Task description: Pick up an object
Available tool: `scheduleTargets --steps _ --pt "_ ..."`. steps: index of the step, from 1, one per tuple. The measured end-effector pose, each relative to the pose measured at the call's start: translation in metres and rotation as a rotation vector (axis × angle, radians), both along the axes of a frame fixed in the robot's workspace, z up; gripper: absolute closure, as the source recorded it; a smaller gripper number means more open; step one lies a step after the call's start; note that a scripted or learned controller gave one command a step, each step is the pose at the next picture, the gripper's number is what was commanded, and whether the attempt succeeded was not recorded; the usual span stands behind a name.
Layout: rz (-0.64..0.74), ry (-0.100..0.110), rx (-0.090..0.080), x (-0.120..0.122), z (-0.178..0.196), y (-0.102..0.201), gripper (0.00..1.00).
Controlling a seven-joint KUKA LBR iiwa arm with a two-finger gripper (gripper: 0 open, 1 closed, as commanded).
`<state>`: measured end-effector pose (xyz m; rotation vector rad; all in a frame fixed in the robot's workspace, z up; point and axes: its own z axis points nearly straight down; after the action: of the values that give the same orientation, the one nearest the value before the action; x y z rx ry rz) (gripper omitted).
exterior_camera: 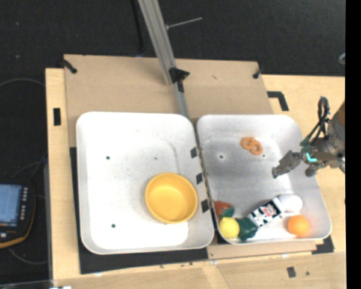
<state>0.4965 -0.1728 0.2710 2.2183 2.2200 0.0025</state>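
The pincer (298, 163) is hanging over the right bin (228, 179) near its 3 o'clock edge, fingers splayed apart w/ nothing between them, one grey finger (284, 164) sticking out toward 9 o'clock.

Nearest candidates are lying toward 6 o'clock of the pincer: a white bottle w/ a black-and-white label (271, 211), tipped on its side, and an orange ball (298, 225) just beside it in the bin's 5 o'clock corner. Further along that front wall, toward 7 o'clock, a yellow lemon-like fruit (229, 226), a dark green piece (248, 228) and a small red item (222, 209) are crowding together. A small orange pretzel-shaped piece (251, 144) is sitting apart at about 10 o'clock.

Best bet prob. the bottle: looks light, rigid, maybe slick plastic; grip across its narrow body, not lengthwise. The ball looks likely to roll & is hugging the wall.

Left bin (108, 161) is holding a yellow bowl (171, 197).
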Motion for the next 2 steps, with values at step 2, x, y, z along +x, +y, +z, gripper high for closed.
scheduleTargets --steps 2 --pt "-0.002 0.007 0.001 0.008 -0.113 -0.002 0.0"
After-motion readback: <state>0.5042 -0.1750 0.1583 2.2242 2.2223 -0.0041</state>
